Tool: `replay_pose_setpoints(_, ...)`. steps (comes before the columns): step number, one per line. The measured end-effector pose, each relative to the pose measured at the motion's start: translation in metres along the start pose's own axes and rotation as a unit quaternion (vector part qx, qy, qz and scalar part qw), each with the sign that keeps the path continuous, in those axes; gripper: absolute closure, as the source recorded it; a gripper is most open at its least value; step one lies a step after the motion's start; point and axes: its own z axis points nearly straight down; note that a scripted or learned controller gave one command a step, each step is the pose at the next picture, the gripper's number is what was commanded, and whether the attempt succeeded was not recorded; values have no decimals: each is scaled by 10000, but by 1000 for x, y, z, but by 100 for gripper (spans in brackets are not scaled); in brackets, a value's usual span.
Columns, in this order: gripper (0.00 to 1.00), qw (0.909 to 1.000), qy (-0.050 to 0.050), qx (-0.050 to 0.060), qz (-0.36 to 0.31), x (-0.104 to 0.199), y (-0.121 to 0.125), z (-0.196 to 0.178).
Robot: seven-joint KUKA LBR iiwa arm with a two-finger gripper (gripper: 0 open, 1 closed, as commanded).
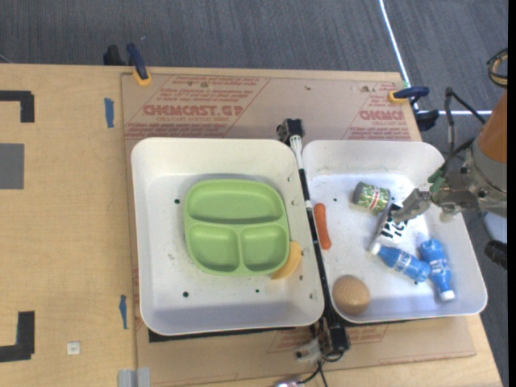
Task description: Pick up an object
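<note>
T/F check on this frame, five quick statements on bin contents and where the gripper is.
1. The green divided plate lies in the left bin. True.
2. The small green can lies in the left bin. False: it is in the right bin.
3. The gripper hangs over the right bin. True.
4. The two blue bottles lie on the green plate. False: they lie in the right bin, toward its right side.
5. The orange carrot lies in the right bin, near the divide between the bins. True.
</note>
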Motion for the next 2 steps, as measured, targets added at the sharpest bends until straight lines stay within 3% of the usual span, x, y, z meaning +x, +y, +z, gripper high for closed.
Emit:
replay_pose_setpoints(1, 0, 9994, -10, -23, -352, -9, 42, 143)
replay_pose_setpoints(2, 100, 9994, -19, -40, -350, -10, 43, 132)
